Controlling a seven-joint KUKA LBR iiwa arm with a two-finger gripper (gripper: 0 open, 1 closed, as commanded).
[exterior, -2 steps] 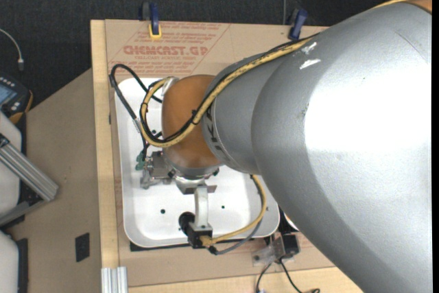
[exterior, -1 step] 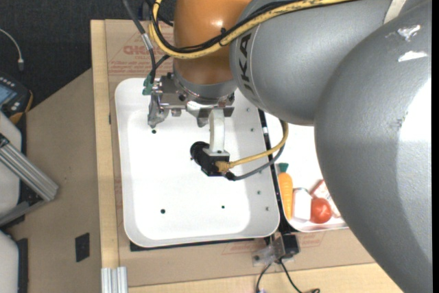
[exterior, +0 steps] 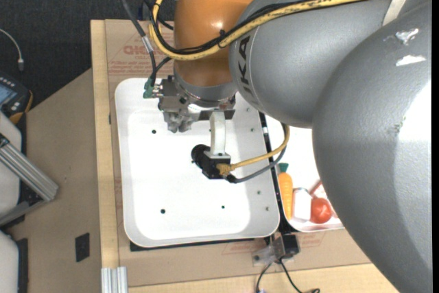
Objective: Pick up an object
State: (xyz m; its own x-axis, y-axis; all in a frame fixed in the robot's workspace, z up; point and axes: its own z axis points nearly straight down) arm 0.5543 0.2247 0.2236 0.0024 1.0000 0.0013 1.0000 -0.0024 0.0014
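My gripper (exterior: 175,121) hangs low over the back part of the left white bin (exterior: 178,213), under the orange wrist band. I see nothing held in it. In the right bin's (exterior: 302,224) near left corner lie an orange carrot-like piece (exterior: 285,184) and a red rounded object (exterior: 320,210). The grey arm hides most of that bin.
The bins stand on a cardboard-coloured bench top (exterior: 106,147). The big arm covers the right half of the view. A small black connector (exterior: 287,244) sits at the bench's front edge, between the bins.
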